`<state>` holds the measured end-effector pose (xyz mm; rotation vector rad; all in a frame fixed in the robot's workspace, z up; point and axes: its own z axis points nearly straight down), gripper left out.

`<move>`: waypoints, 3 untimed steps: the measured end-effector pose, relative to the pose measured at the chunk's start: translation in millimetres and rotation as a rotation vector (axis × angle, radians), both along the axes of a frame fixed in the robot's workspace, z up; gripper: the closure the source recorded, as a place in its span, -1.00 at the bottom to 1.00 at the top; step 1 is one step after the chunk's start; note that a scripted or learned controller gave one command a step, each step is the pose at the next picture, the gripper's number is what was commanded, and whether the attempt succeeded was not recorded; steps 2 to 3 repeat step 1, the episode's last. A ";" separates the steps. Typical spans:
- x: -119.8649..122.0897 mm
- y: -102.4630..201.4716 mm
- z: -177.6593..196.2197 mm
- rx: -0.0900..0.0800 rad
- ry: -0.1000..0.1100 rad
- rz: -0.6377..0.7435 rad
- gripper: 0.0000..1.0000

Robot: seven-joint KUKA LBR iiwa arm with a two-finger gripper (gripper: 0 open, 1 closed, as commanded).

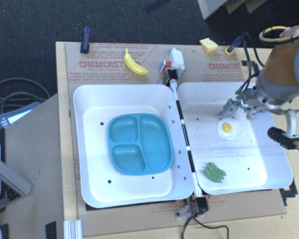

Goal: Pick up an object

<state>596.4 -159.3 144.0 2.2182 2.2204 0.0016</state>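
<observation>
Your gripper (232, 108) hangs over the right bin (269, 178), reaching in from the right, and its fingers (225, 111) look spread apart with nothing between them. Just below and slightly right of the fingertips lies the fried egg toy (226, 129), near them but apart, flat on the bin floor. Farther down from the fingers, toward the bin's near edge, sits the green leafy toy (215, 173), well apart from the gripper. To the left of the fingers, across the divider, you have the left bin (89, 183) holding the blue sectioned plate (140, 143). Up and left of the fingers, outside the bins, a banana (134, 63) rests on the bench (70, 63).
</observation>
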 end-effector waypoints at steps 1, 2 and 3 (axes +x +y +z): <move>-9.6 -3.6 -61.0 0.003 0.007 -0.002 -1.00; -9.6 -3.6 -61.0 0.003 0.007 -0.002 -1.00; -9.6 -3.6 -61.0 0.003 0.007 -0.002 -1.00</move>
